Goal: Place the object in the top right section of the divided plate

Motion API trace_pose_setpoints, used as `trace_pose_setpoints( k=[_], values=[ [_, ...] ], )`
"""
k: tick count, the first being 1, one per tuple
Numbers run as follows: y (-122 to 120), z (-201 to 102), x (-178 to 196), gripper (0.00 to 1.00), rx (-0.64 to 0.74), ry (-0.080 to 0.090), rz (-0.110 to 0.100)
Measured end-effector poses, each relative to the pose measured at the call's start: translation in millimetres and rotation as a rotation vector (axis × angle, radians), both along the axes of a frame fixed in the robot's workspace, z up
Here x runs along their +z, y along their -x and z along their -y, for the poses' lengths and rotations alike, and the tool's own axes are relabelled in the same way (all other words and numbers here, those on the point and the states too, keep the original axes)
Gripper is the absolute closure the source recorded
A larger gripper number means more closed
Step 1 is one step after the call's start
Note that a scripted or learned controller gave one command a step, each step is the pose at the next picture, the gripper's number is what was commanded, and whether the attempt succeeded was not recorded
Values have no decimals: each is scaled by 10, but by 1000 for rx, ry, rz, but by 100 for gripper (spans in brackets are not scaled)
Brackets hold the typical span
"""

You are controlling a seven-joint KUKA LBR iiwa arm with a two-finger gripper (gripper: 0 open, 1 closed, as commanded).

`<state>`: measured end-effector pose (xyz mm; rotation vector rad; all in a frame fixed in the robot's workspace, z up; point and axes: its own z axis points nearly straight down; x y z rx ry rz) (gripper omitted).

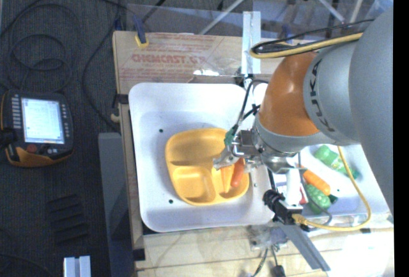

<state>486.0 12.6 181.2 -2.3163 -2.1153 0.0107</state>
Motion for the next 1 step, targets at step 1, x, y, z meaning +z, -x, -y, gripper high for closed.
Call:
trace_pose_setpoints(
  k=[1],
  values=[
    [-49,-423,281,100,-14,1,1]
  ],
)
